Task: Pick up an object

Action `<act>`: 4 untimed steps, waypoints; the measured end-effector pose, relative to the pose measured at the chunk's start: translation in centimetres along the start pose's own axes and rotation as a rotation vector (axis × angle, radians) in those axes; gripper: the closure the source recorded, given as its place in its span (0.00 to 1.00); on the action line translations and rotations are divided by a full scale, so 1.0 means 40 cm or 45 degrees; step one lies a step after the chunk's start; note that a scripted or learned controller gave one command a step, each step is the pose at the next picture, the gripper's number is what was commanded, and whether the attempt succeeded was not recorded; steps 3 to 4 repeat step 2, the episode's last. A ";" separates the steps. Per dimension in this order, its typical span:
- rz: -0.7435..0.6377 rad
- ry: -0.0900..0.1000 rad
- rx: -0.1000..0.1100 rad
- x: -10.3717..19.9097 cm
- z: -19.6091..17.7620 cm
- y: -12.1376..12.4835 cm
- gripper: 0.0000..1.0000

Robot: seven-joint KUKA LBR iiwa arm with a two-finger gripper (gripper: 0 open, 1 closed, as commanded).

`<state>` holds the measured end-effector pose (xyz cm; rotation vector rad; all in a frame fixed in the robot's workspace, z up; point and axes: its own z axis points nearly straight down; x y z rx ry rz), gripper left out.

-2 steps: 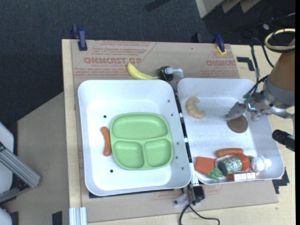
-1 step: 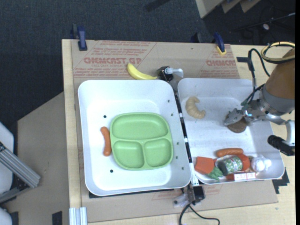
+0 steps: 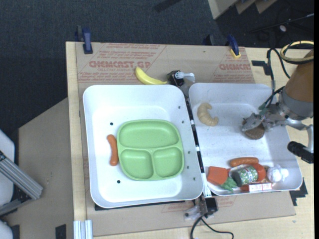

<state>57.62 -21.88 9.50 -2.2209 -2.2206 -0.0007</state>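
Observation:
In the right bin [image 3: 224, 96] my gripper [image 3: 255, 123] hangs low near the right wall, reaching in from the right. A brown rounded object [image 3: 254, 132] lies right under and against its tip, partly covered by it. A pale croissant-shaped piece [image 3: 207, 114] lies apart at the bin's back left. Along the front edge sit an orange sausage [image 3: 243, 161], a red-orange wedge [image 3: 218, 175], a green can [image 3: 246, 174], a white lump [image 3: 276, 174] and a small red and white box [image 3: 258, 186].
The left bin [image 3: 99, 108] holds a green divided plate [image 3: 149, 148] and an orange sausage [image 3: 113, 149] beside it. A banana [image 3: 148, 77] and a small black and white item [image 3: 180, 76] lie on the bench behind the bins. Cables hang at the right.

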 end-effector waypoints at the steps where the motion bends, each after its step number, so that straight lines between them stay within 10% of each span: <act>1: -0.008 0.000 -0.003 0.236 -0.147 -0.009 1.00; 2: -0.005 -0.001 -0.006 0.401 -0.298 0.014 1.00; 4: -0.005 -0.001 -0.006 0.401 -0.298 0.014 1.00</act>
